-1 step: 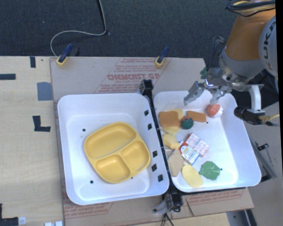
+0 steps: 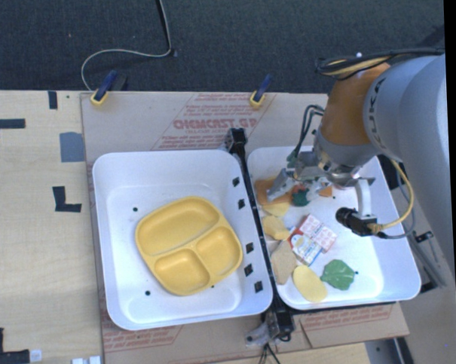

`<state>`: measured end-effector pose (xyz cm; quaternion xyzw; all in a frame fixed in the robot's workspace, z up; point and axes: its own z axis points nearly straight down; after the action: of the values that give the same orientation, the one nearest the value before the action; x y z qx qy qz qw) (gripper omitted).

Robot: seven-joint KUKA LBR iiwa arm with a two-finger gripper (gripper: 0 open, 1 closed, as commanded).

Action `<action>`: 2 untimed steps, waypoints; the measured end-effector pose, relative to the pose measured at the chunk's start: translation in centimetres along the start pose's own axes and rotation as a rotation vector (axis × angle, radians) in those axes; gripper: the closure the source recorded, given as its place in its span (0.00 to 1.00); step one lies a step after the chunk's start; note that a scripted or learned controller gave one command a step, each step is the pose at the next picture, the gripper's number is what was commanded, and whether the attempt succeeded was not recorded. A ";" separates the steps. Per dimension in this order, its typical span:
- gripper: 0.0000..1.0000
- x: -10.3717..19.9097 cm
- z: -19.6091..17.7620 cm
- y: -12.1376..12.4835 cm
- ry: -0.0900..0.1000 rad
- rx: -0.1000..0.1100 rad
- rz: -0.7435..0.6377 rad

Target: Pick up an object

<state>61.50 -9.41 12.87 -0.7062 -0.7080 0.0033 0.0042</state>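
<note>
1. The gripper (image 2: 294, 183) is low in the right bin (image 2: 391, 280), near its top left corner. I cannot tell if it holds anything.
2. Small things lie just below it: a red and white packet (image 2: 313, 239), a green leaf (image 2: 338, 274), and a yellow piece (image 2: 310, 285).
3. A yellow tray (image 2: 188, 245) sits in the left bin (image 2: 115, 182).

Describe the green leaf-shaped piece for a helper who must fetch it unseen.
Find the right-hand shallow white bin. Near its front edge lies the flat green leaf-shaped piece, beside a pale yellow oval piece. It is the only green item among yellow and tan ones.
</note>
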 end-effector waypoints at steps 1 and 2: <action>0.00 -0.5 3.4 4.4 -0.002 -0.011 -0.001; 0.00 -0.2 4.4 1.4 -0.002 -0.010 0.002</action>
<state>62.90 -9.57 8.45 -0.7068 -0.7074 0.0004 -0.0003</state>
